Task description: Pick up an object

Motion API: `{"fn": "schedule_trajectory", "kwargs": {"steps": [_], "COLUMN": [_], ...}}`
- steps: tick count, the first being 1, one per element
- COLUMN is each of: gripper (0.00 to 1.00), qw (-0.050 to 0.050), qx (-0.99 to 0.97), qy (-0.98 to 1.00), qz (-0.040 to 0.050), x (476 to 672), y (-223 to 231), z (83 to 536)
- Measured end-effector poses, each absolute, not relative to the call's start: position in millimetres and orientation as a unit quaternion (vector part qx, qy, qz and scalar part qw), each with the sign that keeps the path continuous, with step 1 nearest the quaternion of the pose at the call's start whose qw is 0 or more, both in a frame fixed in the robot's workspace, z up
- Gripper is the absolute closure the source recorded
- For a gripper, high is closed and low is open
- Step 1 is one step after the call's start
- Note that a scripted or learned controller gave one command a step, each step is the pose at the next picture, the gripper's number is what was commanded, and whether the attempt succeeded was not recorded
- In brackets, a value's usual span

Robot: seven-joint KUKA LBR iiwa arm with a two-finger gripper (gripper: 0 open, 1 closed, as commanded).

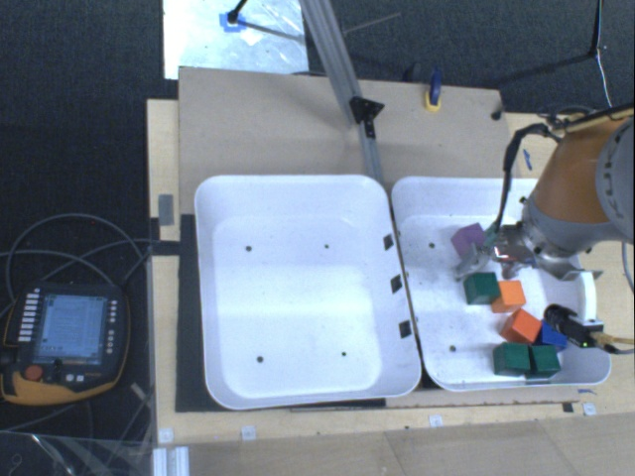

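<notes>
While the claw is lowered into the right bin at frame right, whether it is open or closed cannot be told. A purple block is seen just beside it; green and orange blocks are clustered below.

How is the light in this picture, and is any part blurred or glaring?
Camera view: even, soft light; the white bins are bright but keep their detail; a shiny sheet at top left glares; the arm is slightly soft, and the hand casts little shadow beside the purple block.
</notes>
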State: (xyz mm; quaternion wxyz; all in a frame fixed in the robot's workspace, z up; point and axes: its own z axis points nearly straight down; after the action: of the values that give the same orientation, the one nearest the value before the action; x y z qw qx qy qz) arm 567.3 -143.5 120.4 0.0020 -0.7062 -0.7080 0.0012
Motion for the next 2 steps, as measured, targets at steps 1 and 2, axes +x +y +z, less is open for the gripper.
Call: {"fn": "schedule_trajectory", "kwargs": {"steps": [1, 2], "gripper": [0.0, 1.0], "qw": [0.001, -0.001], "qx": [-0.706, -0.705], "qy": [-0.708, -0.709], "qz": [0.0004, -0.001], "x": [567.5, 568.8], "y": [-143.3, -143.5], "z": [88.8, 101.2]}}
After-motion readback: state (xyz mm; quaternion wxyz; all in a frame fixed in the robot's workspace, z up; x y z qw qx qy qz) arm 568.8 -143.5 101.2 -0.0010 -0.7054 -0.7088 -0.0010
